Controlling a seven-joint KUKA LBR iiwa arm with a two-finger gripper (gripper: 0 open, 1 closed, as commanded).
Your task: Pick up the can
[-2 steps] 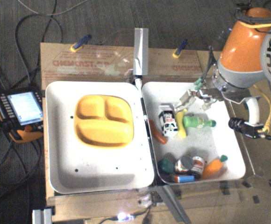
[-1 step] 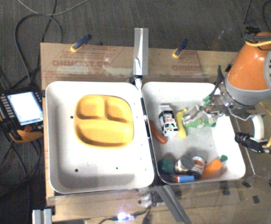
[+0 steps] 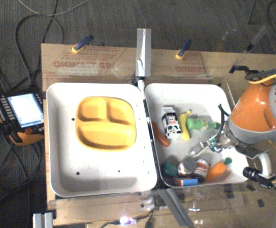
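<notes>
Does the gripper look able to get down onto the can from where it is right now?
Probably yes. The gripper hangs just above the can with nothing between them. The fit looks tight, though: a carrot and a dark round thing crowd the can's sides.

Faint red print on the cardboard sheet behind my bins, mirrored or upside down; I can't make out words. Handheld screen glare-washed, unreadable.
</notes>
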